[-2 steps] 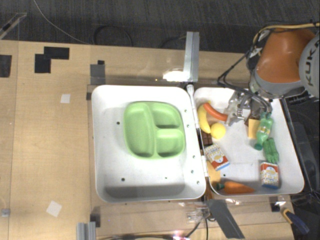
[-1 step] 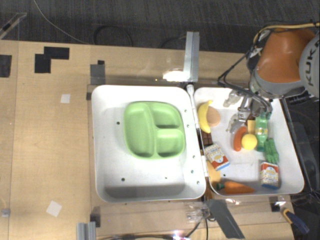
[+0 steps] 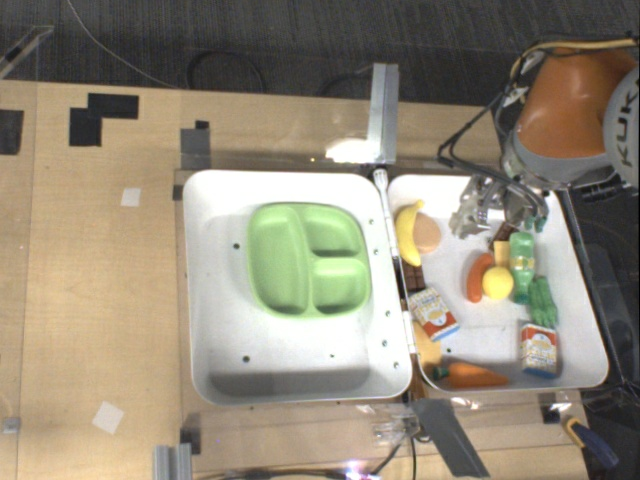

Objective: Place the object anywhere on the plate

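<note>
While the pincer [image 3: 497, 211] hung at twelve o'clock in the right bin [image 3: 590, 358], I couldn't tell its state. Toys crowded beneath it, the yellow lemon [image 3: 497, 283] at six o'clock, awaiting transfer. At nine o'clock lay the green plate [image 3: 305, 258].

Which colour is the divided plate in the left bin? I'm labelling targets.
Light green, the divided plastic plate, clearest in the camera view.
</note>
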You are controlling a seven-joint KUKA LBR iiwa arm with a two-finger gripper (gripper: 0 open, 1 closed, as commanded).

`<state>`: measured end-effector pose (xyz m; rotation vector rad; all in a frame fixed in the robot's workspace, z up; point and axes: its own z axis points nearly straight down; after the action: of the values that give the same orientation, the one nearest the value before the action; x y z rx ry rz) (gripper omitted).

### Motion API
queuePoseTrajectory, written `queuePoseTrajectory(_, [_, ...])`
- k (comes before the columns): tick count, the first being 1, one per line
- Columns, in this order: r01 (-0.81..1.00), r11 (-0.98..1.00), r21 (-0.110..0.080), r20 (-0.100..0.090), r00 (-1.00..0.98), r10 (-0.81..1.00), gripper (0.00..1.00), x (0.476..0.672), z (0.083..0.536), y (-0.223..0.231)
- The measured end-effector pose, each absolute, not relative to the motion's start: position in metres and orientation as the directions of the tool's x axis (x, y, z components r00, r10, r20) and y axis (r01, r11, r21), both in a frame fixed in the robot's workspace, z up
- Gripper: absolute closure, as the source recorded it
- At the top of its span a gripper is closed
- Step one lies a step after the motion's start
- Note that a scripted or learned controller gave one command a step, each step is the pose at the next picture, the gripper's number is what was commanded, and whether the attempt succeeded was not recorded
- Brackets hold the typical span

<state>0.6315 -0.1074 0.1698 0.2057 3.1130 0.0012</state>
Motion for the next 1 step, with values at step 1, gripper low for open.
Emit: queuePoseTrajectory(1, [-0.026, 1.0, 0.001, -0.008, -1.0, -0.026, 1.0, 0.6299, 0.1306, -0.086])
